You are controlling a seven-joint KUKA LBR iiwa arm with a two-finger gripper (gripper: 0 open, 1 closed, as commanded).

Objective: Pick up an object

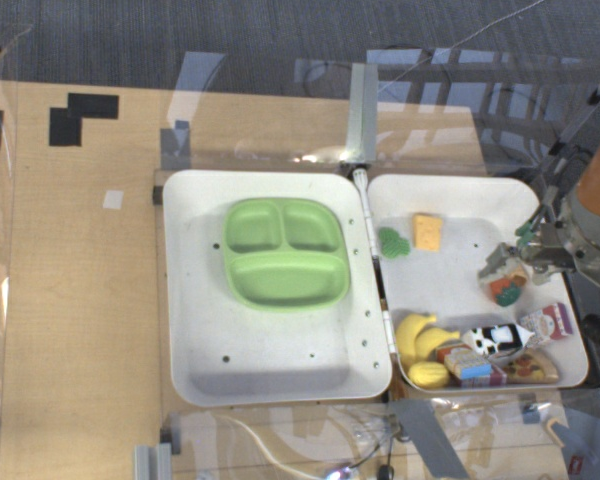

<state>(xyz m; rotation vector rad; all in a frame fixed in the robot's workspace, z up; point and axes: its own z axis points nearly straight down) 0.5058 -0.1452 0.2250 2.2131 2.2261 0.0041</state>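
Pincer (507, 268) hangs low over the right bin (460, 203), near its right wall, directly above a small orange-red item with a green end (507, 290), perhaps a toy carrot or strawberry. How wide it stands I cannot tell; arm and toy overlap at this slant, and nothing is plainly gripped.

Judging from this, the step in hand is closing on that toy. To do it well, the pincer should drop straight down, centred across the toy's narrow width and clear of the bin wall.

The crowded front corner, with bananas (422, 339), a black-and-white toy (497, 339) and a small pink package (552, 320), is best avoided. The yellow block (428, 233) and a green lump (393, 243) lie apart near the divider. The green divided plate (283, 252) sits in the left bin (195, 298).
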